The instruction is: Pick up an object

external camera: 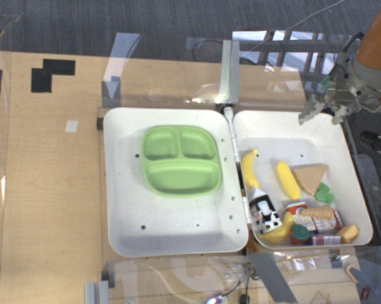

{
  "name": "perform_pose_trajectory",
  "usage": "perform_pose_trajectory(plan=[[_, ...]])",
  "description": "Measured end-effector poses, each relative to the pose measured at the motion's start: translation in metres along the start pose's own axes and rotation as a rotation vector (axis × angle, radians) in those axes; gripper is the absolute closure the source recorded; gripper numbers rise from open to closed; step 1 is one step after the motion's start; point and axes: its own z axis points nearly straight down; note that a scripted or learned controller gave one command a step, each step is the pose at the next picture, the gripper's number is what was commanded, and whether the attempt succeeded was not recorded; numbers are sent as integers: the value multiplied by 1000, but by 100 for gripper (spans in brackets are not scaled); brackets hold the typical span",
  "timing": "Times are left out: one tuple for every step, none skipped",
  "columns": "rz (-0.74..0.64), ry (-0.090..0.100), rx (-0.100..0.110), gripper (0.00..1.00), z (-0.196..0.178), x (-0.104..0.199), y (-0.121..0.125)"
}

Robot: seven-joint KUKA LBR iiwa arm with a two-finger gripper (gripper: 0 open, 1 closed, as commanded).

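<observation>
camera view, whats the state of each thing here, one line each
gripper: above the right bin's far rim, fingers open, nothing between them
green divided plate: flat in the left bin, compartments bare
right bin: toys crowded in its near half
banana: lying along the bin's left wall
corn cob: lying flat, apart from the gripper

Orange band above a grey wrist; thin pale metal pincer fingers.

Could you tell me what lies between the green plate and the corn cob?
In the camera view, a banana lies between the green plate and the corn cob, past the bins' shared rims.
</observation>
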Motion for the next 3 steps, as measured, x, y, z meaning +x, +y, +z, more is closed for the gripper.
perform_pose_trajectory(plan=[[-12, 0, 1, 0, 128, 20, -67], [-105, -12, -34, 0, 138, 22, -93], [-105, -12, -39, 100, 126, 22, -90]])
